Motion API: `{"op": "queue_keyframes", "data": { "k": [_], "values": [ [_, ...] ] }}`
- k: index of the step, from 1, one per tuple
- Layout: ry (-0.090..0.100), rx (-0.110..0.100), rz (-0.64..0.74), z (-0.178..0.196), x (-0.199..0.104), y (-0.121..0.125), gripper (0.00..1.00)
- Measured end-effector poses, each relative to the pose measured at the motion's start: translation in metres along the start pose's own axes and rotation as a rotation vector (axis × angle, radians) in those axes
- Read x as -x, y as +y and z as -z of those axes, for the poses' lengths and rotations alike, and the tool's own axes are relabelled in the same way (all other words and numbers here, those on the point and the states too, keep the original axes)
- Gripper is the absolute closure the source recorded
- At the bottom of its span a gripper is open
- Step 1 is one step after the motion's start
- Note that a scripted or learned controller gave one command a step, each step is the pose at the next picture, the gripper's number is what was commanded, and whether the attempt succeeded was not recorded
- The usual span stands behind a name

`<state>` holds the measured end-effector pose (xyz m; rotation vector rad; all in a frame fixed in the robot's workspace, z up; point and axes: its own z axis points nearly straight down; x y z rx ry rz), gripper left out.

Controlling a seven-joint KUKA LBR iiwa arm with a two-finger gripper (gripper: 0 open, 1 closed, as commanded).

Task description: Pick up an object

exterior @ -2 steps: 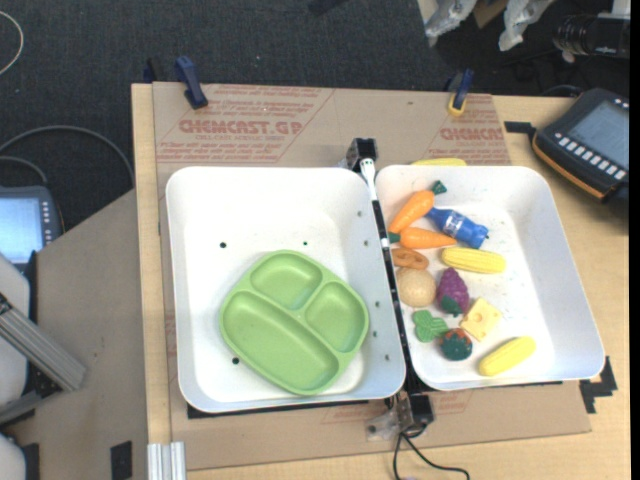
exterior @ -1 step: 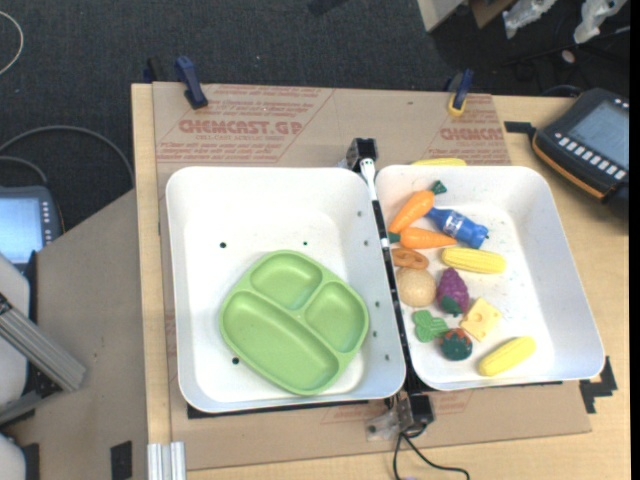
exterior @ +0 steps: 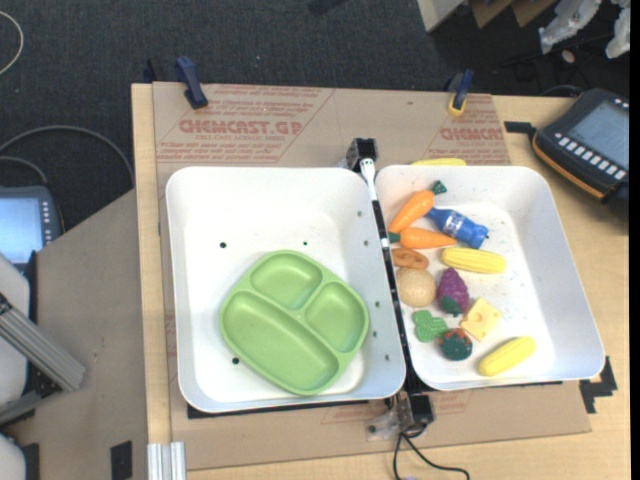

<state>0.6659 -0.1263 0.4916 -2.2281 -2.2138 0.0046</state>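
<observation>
Worktop [exterior: 270,123], brown printed cardboard sheet, carrying two shallow white bins side by side.

1. Left white bin [exterior: 195,268]: pale green three-compartment plastic plate [exterior: 294,320], lying flat toward the near edge.
2. Right white bin [exterior: 560,268], holding the toy foods to pick from, nearest first:
   - yellow plastic corn cob [exterior: 507,355], near edge;
   - red-and-green round toy vegetable [exterior: 457,345], just beside a small green leafy piece [exterior: 430,324];
   - yellow cheese wedge [exterior: 482,319];
   - purple toy fruit [exterior: 452,290], touching a beige potato-shaped piece [exterior: 417,289];
   - brown ring-shaped piece [exterior: 409,259] by the divider;
   - second yellow corn cob [exterior: 474,260];
   - two orange toy carrots, one lying level [exterior: 427,237], one slanted [exterior: 412,210];
   - blue toy bottle [exterior: 459,225].
3. Far worktop edge: two blue clamps, left [exterior: 190,80] and right [exterior: 459,90].
4. Far right: black-and-yellow control pendant [exterior: 590,143].

Hand: state could not be told.
</observation>
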Motion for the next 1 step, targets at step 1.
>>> {"op": "queue_keyframes", "data": {
  "k": [1],
  "values": [
    [-0.002, 0.008, 0.001, 0.0101, 0.0527, 0.0007, 0.00]
  ]
}}
